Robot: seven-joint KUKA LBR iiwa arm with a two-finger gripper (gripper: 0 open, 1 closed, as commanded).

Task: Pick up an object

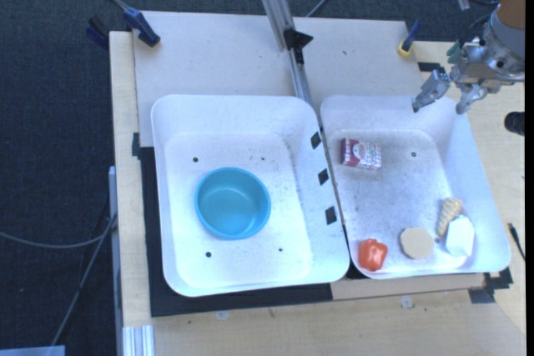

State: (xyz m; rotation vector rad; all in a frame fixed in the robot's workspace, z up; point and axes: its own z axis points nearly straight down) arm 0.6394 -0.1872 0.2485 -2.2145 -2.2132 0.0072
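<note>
gripper [444, 96] open, empty, hovering at upper right over right bin [480, 179] back rim. red-white carton [360, 153] mid-bin; red pepper [373, 254], round cookie [416, 243] lower right. blue bowl [233, 202] in left bin [179, 263].

Arm [516, 8] cut off by right edge, above right bin [480, 179]. Print on red-and-white packet [360, 153] in same bin too small to read. Pale items [455, 228] in its near right corner too small to identify.

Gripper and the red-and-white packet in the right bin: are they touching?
Apart. The camera view shows the gripper open above the right bin's far rim, with bare white bin floor between it and the red-and-white packet.
</note>
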